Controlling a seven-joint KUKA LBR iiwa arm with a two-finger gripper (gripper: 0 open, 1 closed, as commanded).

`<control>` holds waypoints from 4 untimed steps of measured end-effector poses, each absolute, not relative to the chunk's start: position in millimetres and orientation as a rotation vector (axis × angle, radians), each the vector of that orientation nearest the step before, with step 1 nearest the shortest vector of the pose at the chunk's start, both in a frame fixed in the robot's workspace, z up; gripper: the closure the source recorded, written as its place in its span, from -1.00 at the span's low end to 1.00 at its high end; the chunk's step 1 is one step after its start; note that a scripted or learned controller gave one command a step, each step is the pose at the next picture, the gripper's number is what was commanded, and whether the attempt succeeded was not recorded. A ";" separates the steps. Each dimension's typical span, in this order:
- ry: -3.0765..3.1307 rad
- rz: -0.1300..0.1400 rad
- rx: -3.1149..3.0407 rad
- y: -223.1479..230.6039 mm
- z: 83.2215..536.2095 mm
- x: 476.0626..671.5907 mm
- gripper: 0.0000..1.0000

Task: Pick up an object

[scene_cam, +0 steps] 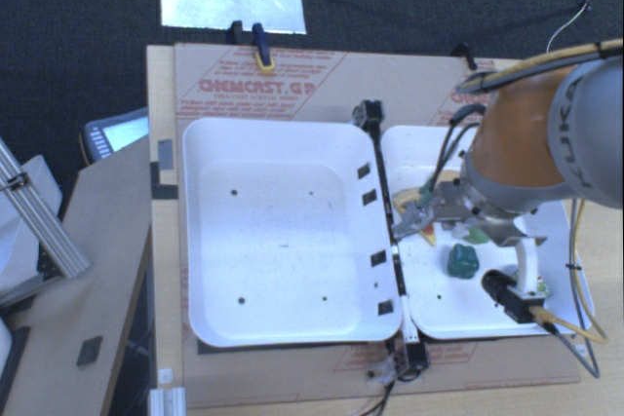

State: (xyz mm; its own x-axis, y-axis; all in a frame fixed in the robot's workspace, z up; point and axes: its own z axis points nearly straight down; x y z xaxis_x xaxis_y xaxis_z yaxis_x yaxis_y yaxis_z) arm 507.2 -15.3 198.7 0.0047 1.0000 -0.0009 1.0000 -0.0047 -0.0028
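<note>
Hovering claw (417,217) over right bin (441,309), green lump (462,260) near.

Overhead, slanted (across both bins (283,239))

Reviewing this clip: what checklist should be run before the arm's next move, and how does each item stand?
1. Something to pick: a green object lies in the right bin: ok.
2. Position: the gripper is over the right bin, by its rim toward the other bin: ok.
3. Alignment: gripper above the green object: not ok, it sits off to the side.
4. Green object uncovered by the arm: ok.
5. Anything held: cannot tell.
</note>
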 end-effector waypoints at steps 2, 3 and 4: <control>-2.238 -0.018 -2.219 18.3 318.7 543.7 1.00; -2.241 -0.025 -2.216 83.0 468.9 545.3 1.00; -2.229 0.004 -2.210 134.8 321.0 597.0 1.00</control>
State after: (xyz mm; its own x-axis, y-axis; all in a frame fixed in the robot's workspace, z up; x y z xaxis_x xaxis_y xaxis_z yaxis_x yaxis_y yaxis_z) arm 597.0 134.8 321.0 -0.0086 1.0000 0.0000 1.0000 0.0086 -0.0038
